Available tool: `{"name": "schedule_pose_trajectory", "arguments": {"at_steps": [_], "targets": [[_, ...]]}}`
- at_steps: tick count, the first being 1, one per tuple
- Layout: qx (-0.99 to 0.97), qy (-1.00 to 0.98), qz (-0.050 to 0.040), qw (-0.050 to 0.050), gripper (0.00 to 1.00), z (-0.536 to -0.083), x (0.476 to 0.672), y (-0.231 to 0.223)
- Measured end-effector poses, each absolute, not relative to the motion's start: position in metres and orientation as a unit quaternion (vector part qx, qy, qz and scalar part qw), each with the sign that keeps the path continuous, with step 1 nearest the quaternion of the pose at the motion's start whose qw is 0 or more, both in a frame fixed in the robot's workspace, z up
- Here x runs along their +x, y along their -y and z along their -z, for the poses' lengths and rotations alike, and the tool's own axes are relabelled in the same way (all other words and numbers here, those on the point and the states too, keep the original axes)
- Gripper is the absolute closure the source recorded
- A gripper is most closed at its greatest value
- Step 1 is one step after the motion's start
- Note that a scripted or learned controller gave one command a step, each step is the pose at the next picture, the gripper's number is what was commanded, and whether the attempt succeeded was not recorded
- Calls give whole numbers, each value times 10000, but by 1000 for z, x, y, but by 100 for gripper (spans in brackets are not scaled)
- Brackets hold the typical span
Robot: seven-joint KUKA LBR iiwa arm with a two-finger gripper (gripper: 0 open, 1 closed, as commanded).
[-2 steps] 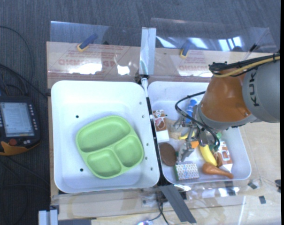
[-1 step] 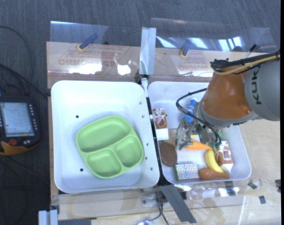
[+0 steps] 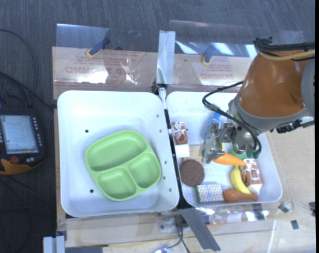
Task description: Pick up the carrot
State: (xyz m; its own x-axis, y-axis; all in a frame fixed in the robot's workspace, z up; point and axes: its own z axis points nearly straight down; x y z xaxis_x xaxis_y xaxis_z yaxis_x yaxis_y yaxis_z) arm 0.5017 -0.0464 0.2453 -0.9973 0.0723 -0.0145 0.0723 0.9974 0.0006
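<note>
The orange carrot [image 3: 230, 159] lies on its side in the right bin [image 3: 193, 105], its thin tip pointing left. My gripper [image 3: 214, 148] hangs low over the bin, just above and left of the carrot, close to its tip. The wrist and the arm's orange band cover the bin's upper right part. Whether the gripper touches the carrot is unclear from this angle.
Crowded around the carrot are a banana [image 3: 237, 181], a red-and-white carton [image 3: 251, 173], a brown round disc [image 3: 191, 172], a green-striped packet [image 3: 209, 192], a brown roll [image 3: 234, 195] and a small box [image 3: 179, 133]. The left bin [image 3: 75, 115] holds a green divided plate [image 3: 123, 164].
</note>
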Motion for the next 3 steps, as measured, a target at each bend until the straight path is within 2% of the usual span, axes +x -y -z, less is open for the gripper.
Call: {"name": "schedule_pose_trajectory", "arguments": {"at_steps": [1, 2, 3], "targets": [[-1994, -9799, 9, 19, 100, -265, 486, 120], [-3815, -9244, -11, 0, 100, -229, 491, 147], [-4776, -8786, -5, 14, 100, -238, 520, 208]]}}
